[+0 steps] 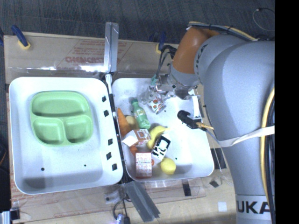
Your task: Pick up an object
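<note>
Gripper (158, 91) low over far end of right shallow white bin (198, 155), arm entering from right. Cannot tell how far it is open, nor whether it has hold of anything. Small crumpled white-and-red packet (158, 107) lies just beside it; contact unclear. Same bin, nearer side: green plastic bottle (140, 115), orange carrot (122, 119), yellow banana (157, 133), round yellow lemon (168, 166), red-and-white printed carton (143, 164). Left shallow white bin (28, 171): pale green divided tray (60, 117)
</note>
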You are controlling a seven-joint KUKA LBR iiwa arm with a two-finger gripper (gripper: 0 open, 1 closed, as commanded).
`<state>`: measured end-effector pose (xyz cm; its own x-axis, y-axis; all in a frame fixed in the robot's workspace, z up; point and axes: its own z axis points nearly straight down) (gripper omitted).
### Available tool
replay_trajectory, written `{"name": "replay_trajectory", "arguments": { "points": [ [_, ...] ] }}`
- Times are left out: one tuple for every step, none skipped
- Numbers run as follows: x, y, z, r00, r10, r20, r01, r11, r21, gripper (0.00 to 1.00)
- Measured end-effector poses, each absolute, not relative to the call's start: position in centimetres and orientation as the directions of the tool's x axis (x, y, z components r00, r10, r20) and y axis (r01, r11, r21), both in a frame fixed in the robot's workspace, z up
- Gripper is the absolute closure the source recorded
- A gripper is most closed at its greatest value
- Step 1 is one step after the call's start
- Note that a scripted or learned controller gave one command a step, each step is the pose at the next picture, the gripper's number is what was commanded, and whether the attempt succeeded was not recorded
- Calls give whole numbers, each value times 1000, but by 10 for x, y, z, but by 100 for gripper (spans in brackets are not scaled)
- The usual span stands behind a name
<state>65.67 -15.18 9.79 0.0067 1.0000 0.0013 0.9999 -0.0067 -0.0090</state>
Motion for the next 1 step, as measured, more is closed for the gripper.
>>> {"name": "replay_trajectory", "arguments": {
  "points": [
    [657,-99,242,104,995,0,995,-104,-3,100]
  ]
}}
